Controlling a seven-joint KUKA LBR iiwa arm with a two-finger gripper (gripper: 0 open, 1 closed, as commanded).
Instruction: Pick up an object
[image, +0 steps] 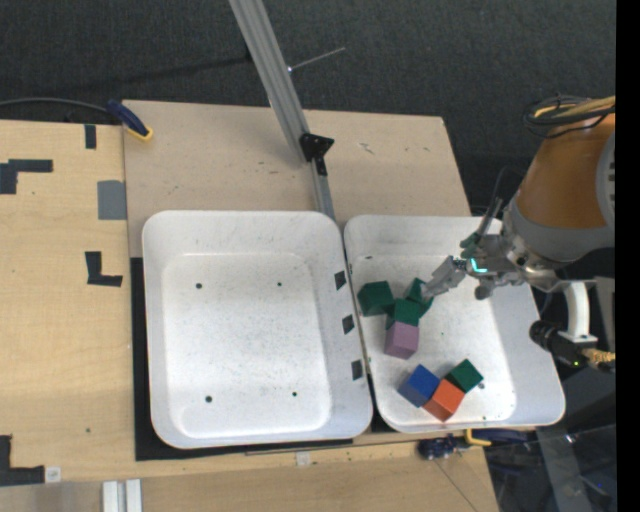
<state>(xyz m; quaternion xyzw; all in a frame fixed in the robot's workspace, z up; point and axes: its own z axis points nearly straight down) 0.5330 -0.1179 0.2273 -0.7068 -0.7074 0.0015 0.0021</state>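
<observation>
The arm reaches in over the right bin (520, 400), and its gripper (432, 287) sits low among the blocks near that bin's middle, so the step in hand looks like the approach or the closing-in on a grasp rather than a lift. The gripper tip lies right at a dark green block (418, 296), touching it or just above it; whether the fingers are wide, narrow or closed on that block cannot be told from this slanted look, since the tip is small and merges with the green. That dark green block is the likely target, and it rests against a second green block (406, 312) just toward the bin's front edge, which in turn touches a purple block (401, 340) nearer the front still. A third green block (376, 297) stands just beside this cluster, toward the bin's left wall. Near the front of the right bin, three more blocks huddle together: a blue block (420, 383), an orange block (446, 399) and a small green block (465, 376). The count is therefore seven blocks: four green, one purple, one blue, one orange, all in the right bin, beside the left bin (160, 240) on the counter (220, 150). The next move calls for a firm close on a single block and a straight lift, taking care not to drag the touching neighbours.
</observation>
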